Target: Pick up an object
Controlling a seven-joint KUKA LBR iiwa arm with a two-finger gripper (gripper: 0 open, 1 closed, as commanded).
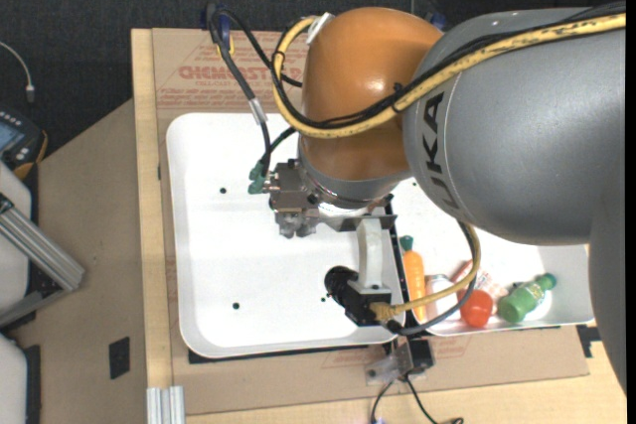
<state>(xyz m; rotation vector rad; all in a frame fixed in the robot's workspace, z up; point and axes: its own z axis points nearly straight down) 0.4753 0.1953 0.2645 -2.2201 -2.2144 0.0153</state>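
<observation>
My gripper (291, 225) hangs low over the middle of the left white bin (204, 243), below the arm's big orange band. Nothing shows beneath it but bare white floor. In the right bin (566, 317) an orange carrot-shaped piece (412, 271) lies against the divider. A red round fruit (477, 309) sits further right. Beside that fruit lies a green bottle-shaped toy (523, 299). The arm hides most of the right bin.
The bins sit on a brown cardboard sheet (159, 74) on the bench. Blue and black cables (234, 55) run from the back left toward the wrist. Two small dark dots (223, 191) mark the left bin's floor.
</observation>
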